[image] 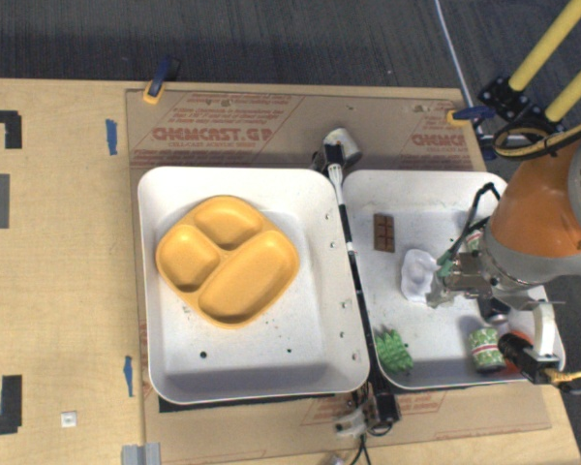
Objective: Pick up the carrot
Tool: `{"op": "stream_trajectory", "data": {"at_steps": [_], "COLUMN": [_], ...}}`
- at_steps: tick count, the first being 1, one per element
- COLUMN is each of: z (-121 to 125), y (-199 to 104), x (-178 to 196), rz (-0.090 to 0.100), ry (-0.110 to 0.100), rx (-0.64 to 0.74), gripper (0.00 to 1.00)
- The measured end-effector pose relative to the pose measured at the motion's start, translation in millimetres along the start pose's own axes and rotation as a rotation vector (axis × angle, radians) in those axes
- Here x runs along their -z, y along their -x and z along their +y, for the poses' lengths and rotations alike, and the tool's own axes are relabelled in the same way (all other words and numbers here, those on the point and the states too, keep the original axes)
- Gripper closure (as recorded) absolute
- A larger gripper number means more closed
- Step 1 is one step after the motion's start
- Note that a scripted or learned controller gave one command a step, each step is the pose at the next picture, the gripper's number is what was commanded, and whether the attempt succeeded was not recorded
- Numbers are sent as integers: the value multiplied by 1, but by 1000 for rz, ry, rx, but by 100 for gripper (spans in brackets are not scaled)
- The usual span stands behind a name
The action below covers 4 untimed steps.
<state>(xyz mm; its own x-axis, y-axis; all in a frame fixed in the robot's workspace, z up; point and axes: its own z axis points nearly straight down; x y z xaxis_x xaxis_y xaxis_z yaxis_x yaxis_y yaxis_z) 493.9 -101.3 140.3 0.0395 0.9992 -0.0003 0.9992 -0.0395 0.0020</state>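
On the left, the tan bench (58, 260) carries black corner marks and short strips of blue tape (111, 136). A brown sheet (271, 114) lies under both bins, and red print on it reads "CHEMCAST GP" (213, 134). The same print starts again further right, where it is cut off by the arm.

The left bin (174, 366) is white and shallow. It holds a yellow plate (228, 260) with three compartments, lying near the middle.

The right bin (436, 206) touches the left one. A small brown block (383, 232) lies near its left wall, and a green leafy toy (395, 350) sits at its near left corner. A crumpled white thing (414, 271) lies near the middle.

The arm (542, 216) reaches in from the right, its orange band over the bin's right side and its wrist turned leftward. The gripper (440, 291) sits low at the white thing's right edge. Whether it is spread or pressed together cannot be told.

A small can (484, 347) with a green and white label stands below the wrist; its writing is too small to read. A red-orange sliver (515, 340) shows just right of the can, and whether it is the carrot cannot be told.
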Motion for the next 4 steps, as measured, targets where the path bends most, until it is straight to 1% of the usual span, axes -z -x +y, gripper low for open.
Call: {"op": "stream_trajectory", "data": {"at_steps": [1,2,3,4], "z": [-2,-17,-21,-21], "y": [-65,-71,-147,-147], "x": [44,88,67,67], "rz": [0,0,0,0], "ry": [-1,-2,-6,-6], "rx": [-197,-317,-458,-457], "gripper": [100,100,100,0]}}
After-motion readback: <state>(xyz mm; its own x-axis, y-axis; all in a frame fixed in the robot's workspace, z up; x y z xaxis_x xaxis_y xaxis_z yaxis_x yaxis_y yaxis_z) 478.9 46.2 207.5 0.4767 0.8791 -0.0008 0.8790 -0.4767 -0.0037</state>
